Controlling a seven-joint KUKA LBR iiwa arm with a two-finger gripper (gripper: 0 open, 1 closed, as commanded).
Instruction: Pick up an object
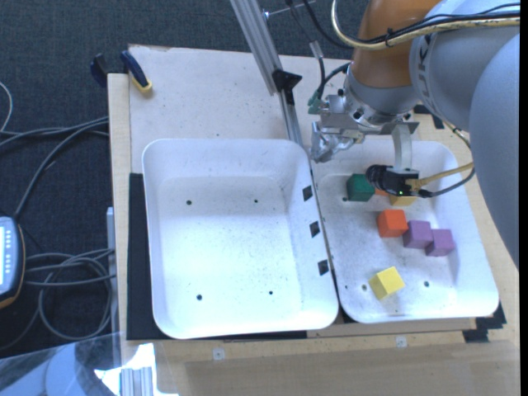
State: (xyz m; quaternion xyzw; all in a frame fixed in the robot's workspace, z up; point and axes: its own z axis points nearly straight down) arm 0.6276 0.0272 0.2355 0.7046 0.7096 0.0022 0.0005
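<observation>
Yellow block [386,283] lies in the right bin [462,299]; gripper [328,147] hovers above, state unclear.

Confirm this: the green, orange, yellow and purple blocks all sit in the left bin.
Not right. The camera view shows the green block, orange block, yellow block and purple blocks all in the right bin, not the left bin.

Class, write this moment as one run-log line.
end effector: over right bin's far-left corner | nothing visibly held | blocks in right bin: green, orange, purple, yellow
</observation>
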